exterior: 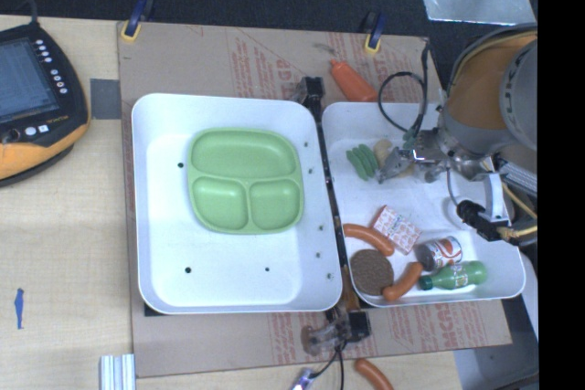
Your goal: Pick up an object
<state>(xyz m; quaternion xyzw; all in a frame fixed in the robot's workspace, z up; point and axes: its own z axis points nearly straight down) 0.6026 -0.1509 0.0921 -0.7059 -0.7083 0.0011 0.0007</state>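
Brown board [274, 59] is covering the wooden table [55, 233], with two white bins lying side by side on it. Left bin [155, 279] is carrying a green divided plate [245, 179]. Right bin [343, 119] is holding green beans [362, 161], a patterned card [395, 225], two sausages [367, 238], a brown disc [372, 269], a can [439, 251] and a green bottle [454, 277]. From the right, the arm is reaching in, its hand [402, 162] hanging over the right bin's upper part, just beside the beans; I cannot tell its state. A pendant [32, 100] is resting at far left.
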